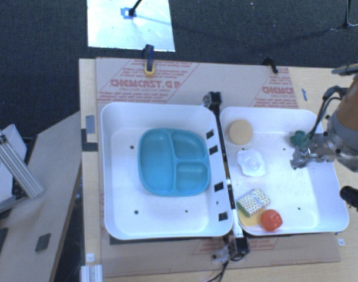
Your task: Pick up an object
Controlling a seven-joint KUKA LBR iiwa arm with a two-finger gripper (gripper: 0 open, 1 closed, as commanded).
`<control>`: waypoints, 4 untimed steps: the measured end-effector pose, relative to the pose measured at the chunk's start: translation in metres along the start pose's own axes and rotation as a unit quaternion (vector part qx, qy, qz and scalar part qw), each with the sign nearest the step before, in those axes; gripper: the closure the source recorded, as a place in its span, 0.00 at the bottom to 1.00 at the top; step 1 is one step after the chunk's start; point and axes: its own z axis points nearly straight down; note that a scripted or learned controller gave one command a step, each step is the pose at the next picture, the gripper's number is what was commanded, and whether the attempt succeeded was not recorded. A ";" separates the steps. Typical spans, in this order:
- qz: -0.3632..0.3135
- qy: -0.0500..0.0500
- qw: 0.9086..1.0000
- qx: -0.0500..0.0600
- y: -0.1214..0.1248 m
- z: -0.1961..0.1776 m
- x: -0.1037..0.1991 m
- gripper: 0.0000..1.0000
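The fingers (298, 160) hang over the right bin (320, 216); whether they are apart or together I cannot tell. A teal lump (298, 137) sits just behind them. Left of them lie a white fried egg (251, 163), a tan disc (240, 131), a patterned block (253, 201) and a tomato (271, 219). The left bin (123, 216) holds a blue divided plate (173, 161).

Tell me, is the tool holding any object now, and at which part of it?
It cannot be told. The tool hangs over the right bin, near a small teal object, but nothing visibly sits inside it.

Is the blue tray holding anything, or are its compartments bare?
Bare. The blue tray lies flat in the left bin, and all three compartments show plain blue surface.
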 end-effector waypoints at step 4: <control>-0.003 0.002 1.000 0.003 -0.012 -0.023 0.165 1.00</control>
